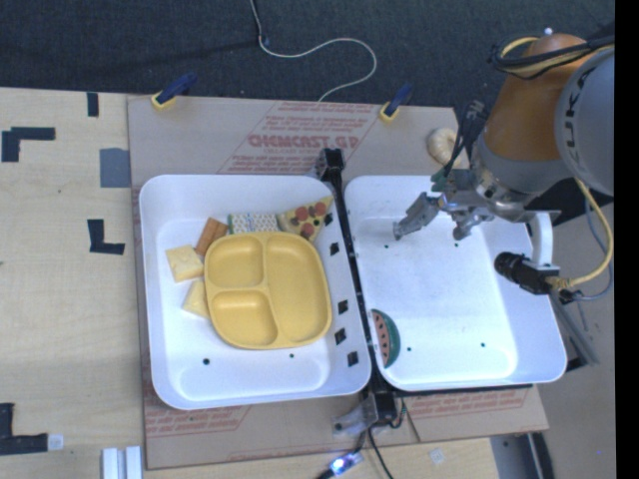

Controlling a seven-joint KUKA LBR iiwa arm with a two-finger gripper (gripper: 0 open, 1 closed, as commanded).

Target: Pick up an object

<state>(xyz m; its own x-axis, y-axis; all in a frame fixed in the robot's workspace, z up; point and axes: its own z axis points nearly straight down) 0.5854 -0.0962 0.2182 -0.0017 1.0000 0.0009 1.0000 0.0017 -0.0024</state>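
The gripper (434,218) hangs over the far part of the right bin (449,362), close to that bin's far edge and nearer its right side than its left. Its 2 fingers are spread wide, one tip reaching toward the middle of the bin and the other pointing back toward the arm, and nothing sits between them. The grey arm (559,98) with its orange band comes in over the bin's far right corner.

The only object in the right bin is a watermelon slice toy (385,335), a green-rimmed red wedge with dark seeds. It lies against the bin's left wall, toward the near left corner, well apart from the gripper: the gripper is up at the far end while the slice is down along the near half of the left edge, with bare white floor between them.

The left bin (165,367) carries the rest. A yellow divided plate (268,289) with 3 compartments fills its middle. 2 pale cracker-like squares (186,264) lie just beside the plate's left rim, and a brown biscuit piece (210,235) rests near the plate's far left. Along the far edge of the plate sit a speckled green-and-white piece (254,224) and a pizza slice toy (310,216), the latter close to the bin's far right corner, near the divider between the 2 bins.
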